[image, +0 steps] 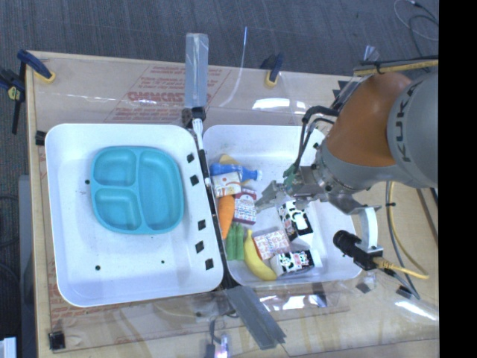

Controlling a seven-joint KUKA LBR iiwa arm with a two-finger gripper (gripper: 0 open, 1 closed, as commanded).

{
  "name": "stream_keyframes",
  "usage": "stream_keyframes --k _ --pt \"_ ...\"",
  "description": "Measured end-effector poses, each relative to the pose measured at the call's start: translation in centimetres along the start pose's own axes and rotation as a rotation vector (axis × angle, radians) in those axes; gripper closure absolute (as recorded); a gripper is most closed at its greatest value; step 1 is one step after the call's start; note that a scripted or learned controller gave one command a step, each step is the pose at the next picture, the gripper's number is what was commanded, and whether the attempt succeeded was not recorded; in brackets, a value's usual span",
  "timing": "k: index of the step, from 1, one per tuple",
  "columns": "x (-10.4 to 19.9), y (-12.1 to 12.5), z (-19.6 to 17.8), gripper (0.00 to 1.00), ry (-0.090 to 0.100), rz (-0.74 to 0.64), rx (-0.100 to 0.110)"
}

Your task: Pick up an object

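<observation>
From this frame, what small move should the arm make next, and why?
Probably a short descent. The gripper hovers in the right white bin above the red-and-white carton, beside the black-and-white cow-print carton. Nothing shows between its fingers, so lowering over the red-and-white carton seems the likeliest step.

grey arm [417,125] with orange band, black "kuka" lettering, black cables, metallic claw [277,192]

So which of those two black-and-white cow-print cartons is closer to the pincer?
The upper cow-print carton, lying just below the pincer. The other cow-print carton lies further down, by the bin's near wall beside the banana.
</observation>
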State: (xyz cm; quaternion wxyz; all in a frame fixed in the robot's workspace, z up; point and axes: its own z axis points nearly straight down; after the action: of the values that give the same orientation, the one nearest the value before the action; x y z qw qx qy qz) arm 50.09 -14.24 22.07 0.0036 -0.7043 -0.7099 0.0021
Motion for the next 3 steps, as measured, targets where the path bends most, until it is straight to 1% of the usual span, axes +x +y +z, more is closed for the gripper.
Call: stream_keyframes --k 1,2,3 --pt "-6.6 5.1 2.3 0.0 -0.001 0.002 -0.001" --pt "-6.9 10.2 12.4 0.0 -0.005 -0.042 -0.014" --pt "-7.0 15.6 12.8 0.0 -0.003 0.049 -0.002"
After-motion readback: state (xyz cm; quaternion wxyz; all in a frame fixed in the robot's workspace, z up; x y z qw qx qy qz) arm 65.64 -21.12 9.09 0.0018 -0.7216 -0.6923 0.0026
